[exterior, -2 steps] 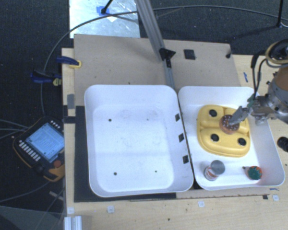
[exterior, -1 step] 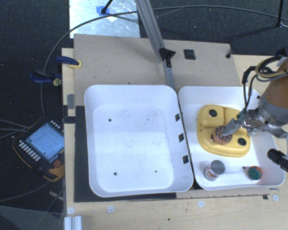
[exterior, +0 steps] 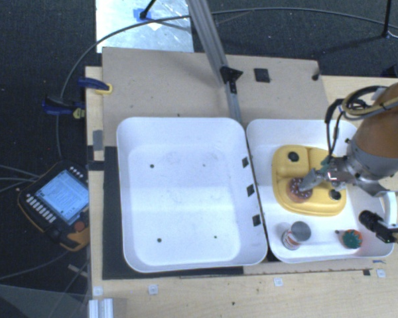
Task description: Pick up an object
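Note:
A large yellow plastic object [exterior: 305, 167] with black spots lies in the right bin [exterior: 262, 138]. A small round reddish piece [exterior: 296, 189] rests on its front left part. My gripper [exterior: 320, 179] reaches in from the right and hangs low over the yellow object, its tip close to the reddish piece. I cannot tell whether it touches either one. A small silver can [exterior: 296, 234] and a green and red item [exterior: 350, 239] lie near the bin's front wall, apart from the gripper.
The left bin [exterior: 136, 134] stands beside the right one on the brown board. A grey pole [exterior: 209, 32] slants down to the bins' back edge. Blue clamps [exterior: 93, 85] and a handheld pendant [exterior: 58, 197] sit off the left side.

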You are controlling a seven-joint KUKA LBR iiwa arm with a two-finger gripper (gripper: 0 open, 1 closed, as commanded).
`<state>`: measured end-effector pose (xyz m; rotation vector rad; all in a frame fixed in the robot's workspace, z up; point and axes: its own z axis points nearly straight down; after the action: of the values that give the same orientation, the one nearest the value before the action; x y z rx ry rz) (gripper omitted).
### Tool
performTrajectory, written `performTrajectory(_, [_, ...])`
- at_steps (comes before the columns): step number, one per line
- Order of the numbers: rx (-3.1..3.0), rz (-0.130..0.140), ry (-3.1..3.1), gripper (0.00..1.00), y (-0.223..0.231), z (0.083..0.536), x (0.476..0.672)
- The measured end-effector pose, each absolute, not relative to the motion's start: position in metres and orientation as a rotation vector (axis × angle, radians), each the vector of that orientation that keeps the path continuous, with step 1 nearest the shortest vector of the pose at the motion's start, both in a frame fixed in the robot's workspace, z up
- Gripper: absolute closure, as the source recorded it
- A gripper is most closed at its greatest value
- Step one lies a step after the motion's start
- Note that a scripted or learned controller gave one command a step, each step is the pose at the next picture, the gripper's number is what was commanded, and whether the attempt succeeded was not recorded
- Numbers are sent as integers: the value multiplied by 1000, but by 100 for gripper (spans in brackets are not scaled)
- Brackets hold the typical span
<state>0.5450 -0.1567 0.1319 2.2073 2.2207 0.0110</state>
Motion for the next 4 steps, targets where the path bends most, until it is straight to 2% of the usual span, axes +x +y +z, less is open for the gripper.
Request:
performTrajectory(1, [2211,15,2223,100,-156,141,545])
performTrajectory(2, [2212,5,2223,100,-159,185,548])
performTrajectory(3, [2211,7,2222,100,-158,249,545])
performTrajectory(4, [2215,3,2225,100,-158,253,546])
